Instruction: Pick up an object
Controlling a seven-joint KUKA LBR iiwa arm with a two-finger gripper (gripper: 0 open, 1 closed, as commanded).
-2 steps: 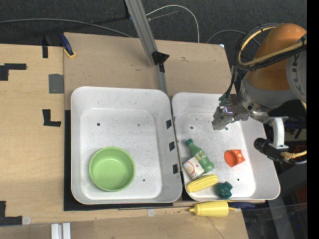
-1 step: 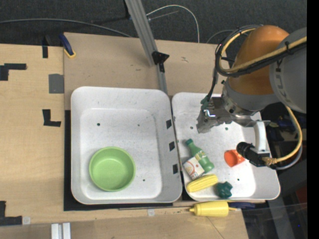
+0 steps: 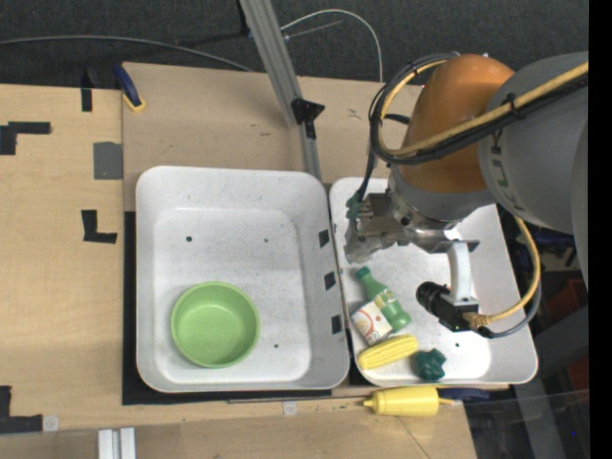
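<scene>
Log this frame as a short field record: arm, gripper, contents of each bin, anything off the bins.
arm: reaches in from the right, over the right bin
gripper: low over the right bin's near-left part, just above the green bottle
left bin: green bowl, front left
right bin: green bottle, white can, corn cob, small dark green piece
off the bins: yellow object on the bench in front of the right bin

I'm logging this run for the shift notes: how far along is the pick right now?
Early stage. Done: the arm has reached over the right bin, and the gripper sits just above the green bottle. In hand: nothing visibly between its fingers. Left: the grasp and lift. The bottle, the small can, the corn cob and the dark green piece all lie on the bin floor. The green bowl sits in the left bin.
</scene>
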